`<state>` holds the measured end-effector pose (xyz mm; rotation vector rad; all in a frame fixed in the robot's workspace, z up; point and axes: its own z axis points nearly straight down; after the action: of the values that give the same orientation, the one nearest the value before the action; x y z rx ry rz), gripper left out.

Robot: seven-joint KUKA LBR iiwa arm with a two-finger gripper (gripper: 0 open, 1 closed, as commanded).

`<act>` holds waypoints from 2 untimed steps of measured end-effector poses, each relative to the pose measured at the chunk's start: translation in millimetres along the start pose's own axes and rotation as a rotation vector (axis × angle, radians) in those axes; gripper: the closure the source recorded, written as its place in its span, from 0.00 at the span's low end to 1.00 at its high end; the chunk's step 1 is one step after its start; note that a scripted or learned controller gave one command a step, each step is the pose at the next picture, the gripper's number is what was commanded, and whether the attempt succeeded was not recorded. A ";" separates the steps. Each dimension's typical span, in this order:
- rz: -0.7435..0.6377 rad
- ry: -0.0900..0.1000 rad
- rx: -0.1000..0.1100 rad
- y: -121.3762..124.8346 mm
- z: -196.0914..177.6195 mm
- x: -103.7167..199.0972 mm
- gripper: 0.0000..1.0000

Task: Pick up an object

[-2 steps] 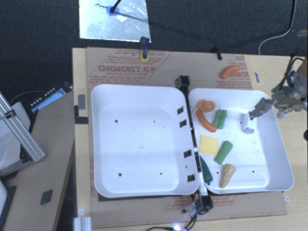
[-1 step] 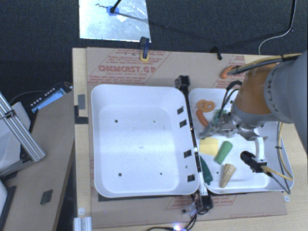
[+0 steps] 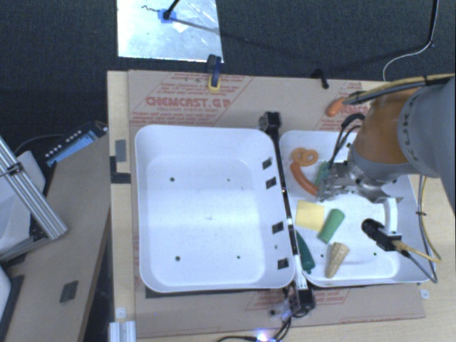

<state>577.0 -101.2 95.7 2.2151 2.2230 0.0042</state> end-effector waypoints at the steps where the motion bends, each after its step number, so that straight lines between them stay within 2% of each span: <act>1: 0.005 0.002 0.010 -94.1 11.7 6.3 1.00; 2: -0.009 0.000 -0.016 9.4 -96.2 49.9 1.00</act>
<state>585.8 -51.2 191.8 2.1977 2.2247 0.0216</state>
